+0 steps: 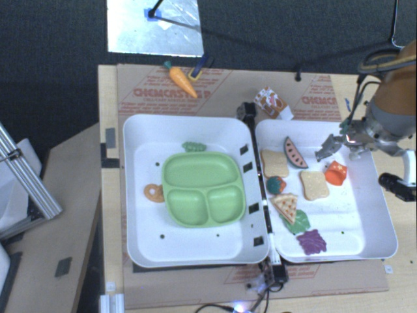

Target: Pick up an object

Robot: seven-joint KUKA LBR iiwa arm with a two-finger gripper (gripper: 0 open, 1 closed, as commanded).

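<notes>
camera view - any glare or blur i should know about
Camera view: glare whitens the foil sheet behind the bench; the white bins are bright but keep their detail; toy foods are sharp; the gripper looks soft, its fingers hard to read.

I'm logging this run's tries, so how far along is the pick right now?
Nothing looks picked yet: the bread slice, watermelon slice and orange piece all lie in the right bin. In hand: the gripper hovers over that bin's upper part, beside the orange piece, with nothing visible between its fingers. Left: closing on one item and lifting it.
</notes>
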